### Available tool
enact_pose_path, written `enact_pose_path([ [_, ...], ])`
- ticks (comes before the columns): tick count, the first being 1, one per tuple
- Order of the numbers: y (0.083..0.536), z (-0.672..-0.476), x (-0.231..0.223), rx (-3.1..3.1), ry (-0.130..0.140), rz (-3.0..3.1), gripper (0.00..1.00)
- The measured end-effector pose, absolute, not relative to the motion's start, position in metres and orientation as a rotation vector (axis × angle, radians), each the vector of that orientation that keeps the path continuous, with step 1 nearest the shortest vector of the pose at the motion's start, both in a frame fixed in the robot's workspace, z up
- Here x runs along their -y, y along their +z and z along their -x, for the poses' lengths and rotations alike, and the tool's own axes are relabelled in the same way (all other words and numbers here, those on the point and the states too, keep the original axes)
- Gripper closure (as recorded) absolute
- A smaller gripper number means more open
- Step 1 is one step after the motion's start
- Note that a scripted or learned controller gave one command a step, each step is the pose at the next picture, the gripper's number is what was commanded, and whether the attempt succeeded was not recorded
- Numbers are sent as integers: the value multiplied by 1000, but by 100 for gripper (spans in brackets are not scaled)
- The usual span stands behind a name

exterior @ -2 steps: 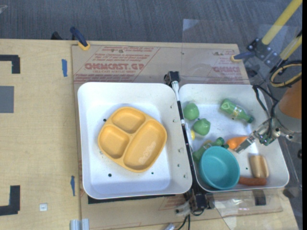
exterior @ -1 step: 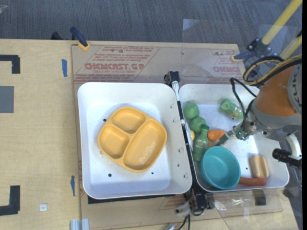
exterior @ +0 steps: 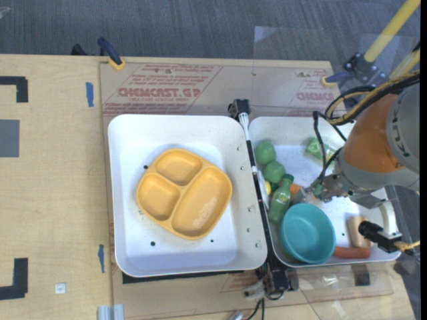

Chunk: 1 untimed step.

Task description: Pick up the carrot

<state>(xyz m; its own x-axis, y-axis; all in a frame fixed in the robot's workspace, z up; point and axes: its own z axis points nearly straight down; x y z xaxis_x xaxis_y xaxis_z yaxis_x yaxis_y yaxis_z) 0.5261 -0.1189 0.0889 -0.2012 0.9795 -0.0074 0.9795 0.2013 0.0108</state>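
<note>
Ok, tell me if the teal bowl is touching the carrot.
Cannot tell. In the camera view the teal bowl rim overlaps the carrot end; contact is unclear.

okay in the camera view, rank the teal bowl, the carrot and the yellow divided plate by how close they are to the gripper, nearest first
1. The teal bowl, just below-left of the gripper, in the right bin.
2. The carrot, at the right bin's bottom edge, beside the bowl.
3. The yellow divided plate, over in the left bin.

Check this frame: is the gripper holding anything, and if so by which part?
It cannot be told. The gripper sits low in the right white bin, beside the teal bowl. The orange carrot lies apart, near the bin's front edge.
</note>
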Motion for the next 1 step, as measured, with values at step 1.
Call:
enact_pose_path([
  [1,88,-576,104,-2119,3,-2305,0],
])
